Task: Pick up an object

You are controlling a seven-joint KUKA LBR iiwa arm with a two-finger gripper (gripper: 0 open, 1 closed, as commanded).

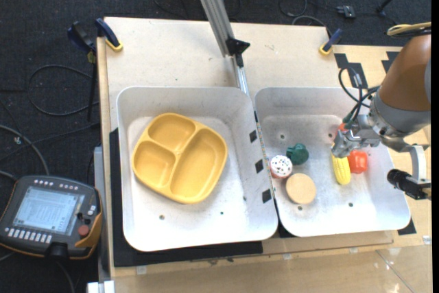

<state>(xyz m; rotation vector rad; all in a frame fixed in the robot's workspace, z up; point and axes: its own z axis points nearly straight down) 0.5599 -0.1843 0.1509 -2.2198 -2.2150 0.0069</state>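
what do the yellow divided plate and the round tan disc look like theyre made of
Yellow divided plate: probably moulded plastic, going by its even colour, rounded compartment ridges and soft sheen. Round tan disc: matte and pale with a flat top, possibly wood or a toy cookie in plastic; the view leaves it open.

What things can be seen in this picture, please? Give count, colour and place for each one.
bins: 2, white, side by side on the bench
divided plate: 1, yellow, in the left bin
green toy: 1, green, right bin, middle
round dotted piece: 1, white with dots, right bin, near its left wall
disc: 1, tan, right bin, front
corn toy: 1, yellow, right bin, below the hand
orange-red piece: 1, right bin, beside the corn toy
control pendant: 1, grey, floor at lower left
clamps: 2, yellow-tipped, bench back corners
arm: 1, grey and orange, from the right
hand: 1, over the right bin
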